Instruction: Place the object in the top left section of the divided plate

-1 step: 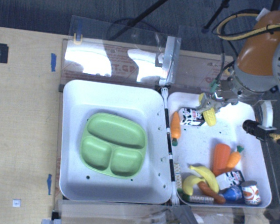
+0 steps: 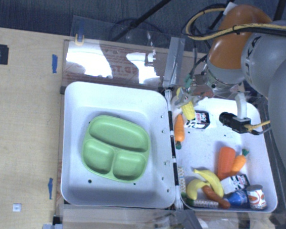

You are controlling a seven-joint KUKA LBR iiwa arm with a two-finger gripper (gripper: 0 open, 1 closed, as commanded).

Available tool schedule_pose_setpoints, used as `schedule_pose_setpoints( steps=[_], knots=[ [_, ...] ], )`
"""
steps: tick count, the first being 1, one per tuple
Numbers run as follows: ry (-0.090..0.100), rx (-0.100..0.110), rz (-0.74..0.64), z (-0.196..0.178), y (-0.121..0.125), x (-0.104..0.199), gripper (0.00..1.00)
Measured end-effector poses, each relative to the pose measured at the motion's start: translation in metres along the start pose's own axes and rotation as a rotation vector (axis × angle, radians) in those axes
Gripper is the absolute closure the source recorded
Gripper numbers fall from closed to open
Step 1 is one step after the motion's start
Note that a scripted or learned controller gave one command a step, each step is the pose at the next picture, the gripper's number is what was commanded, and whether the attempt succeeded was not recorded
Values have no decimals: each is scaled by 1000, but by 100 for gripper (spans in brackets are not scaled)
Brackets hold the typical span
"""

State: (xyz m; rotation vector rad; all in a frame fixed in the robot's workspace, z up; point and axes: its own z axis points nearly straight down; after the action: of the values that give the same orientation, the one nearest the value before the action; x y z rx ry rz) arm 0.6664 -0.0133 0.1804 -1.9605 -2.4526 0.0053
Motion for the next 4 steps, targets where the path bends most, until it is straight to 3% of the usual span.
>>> schedule_pose_setpoints(
  steps=[1,2,3,4],
  knots=[
    [0,0,14,0,2,9,100],
    [0,-1,-150,0,19,84,100],
    [7,16,-214,90,25,125,100],
    [10,7,-214,89,26,128,0]
  ],
)
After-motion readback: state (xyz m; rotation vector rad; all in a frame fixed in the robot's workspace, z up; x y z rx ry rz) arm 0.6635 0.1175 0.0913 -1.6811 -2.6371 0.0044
